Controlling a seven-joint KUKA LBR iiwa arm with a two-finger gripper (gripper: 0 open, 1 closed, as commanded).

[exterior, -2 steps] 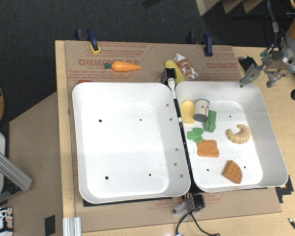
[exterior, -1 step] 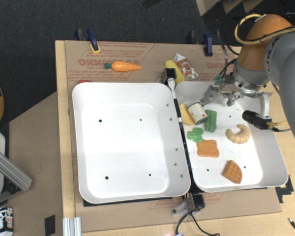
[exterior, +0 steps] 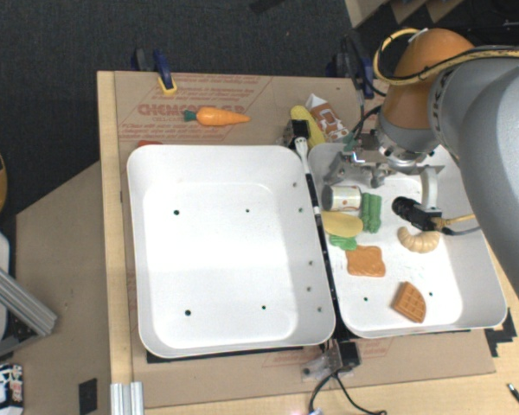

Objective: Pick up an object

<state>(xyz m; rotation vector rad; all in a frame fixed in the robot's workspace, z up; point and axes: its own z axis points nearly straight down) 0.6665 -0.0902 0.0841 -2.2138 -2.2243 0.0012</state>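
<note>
Closest to you, at the bottom edge of the bench, a small black clip point(exterior: 342, 355) sits where the two bins meet. You can see the gripper point(exterior: 369, 169) lowered over the back of the right bin point(exterior: 467, 305), hanging from the grey arm point(exterior: 489, 137) with its orange band. You cannot tell from here how it is set, or whether it has anything.

Just below it lie a white can point(exterior: 345, 199) and a green piece point(exterior: 371, 213), touching. A yellow piece point(exterior: 342, 225) rests against them. Beside these, a croissant point(exterior: 419, 240) sits under a black part of the tool. Further out you find an orange cracker point(exterior: 366, 261) and a waffle point(exterior: 409, 303), apart.

The left bin point(exterior: 221, 249) lies alongside. Behind it, on the cardboard, a carrot point(exterior: 216, 117) lies.
</note>
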